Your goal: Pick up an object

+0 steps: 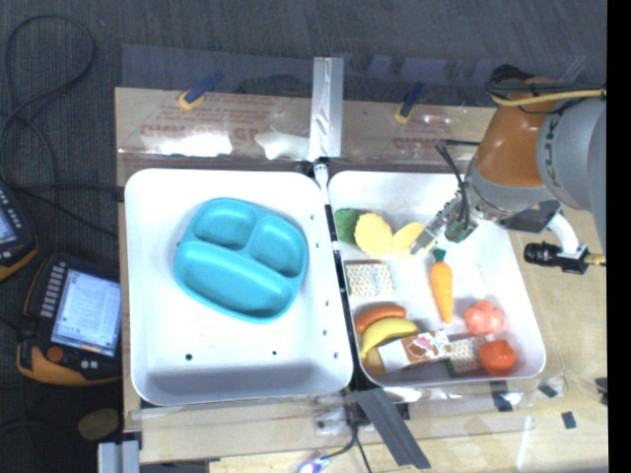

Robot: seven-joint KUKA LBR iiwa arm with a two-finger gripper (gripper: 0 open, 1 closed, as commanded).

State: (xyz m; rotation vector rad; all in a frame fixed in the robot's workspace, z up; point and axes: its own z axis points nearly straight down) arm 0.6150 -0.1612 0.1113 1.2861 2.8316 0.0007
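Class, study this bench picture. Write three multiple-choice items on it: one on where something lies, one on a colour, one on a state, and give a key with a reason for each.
1. Where does the blue divided plate lie?
A. in the left bin
B. in the right bin
C. on the floor

2. What colour is the carrot?
A. purple
B. orange
C. white

3. How does the carrot lie relative to the gripper?
A. clamped in the gripper
B. lying loose on the floor of the right bin, just below the gripper
C. resting on the plate

Key: 1 A, the plate sits alone in the left bin. 2 B, it is orange with a green top. 3 B, it rests flat on the white bottom.
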